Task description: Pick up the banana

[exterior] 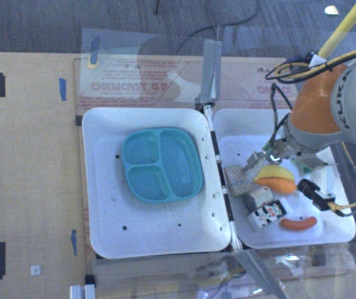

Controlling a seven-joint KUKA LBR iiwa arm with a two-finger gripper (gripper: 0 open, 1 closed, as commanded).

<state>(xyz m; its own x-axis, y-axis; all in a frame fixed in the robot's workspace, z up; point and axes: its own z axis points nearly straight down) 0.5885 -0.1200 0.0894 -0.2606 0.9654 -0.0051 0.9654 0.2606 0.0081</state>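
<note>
Over the right bin (246, 118), my claw (266, 159) hangs close by the banana (275, 173). The banana is a short, curved, bright yellow piece lying on its side just in front of the claw, toward the bench's near edge. From this camera I cannot tell how far the claw is open, and I see nothing in its grip. An orange wedge (279, 184) touches the banana's near side. Left of the claw a grey mesh pad (235, 179) lies near the wall shared with the left bin (103, 185), where a blue divided plate (162, 166) sits well apart. Nearer the front, a pale block (260, 196), a black-and-white toy (267, 214) and a red sausage (299, 223) crowd the floor. Behind the claw, toward the far rim, the white floor is open.
</note>
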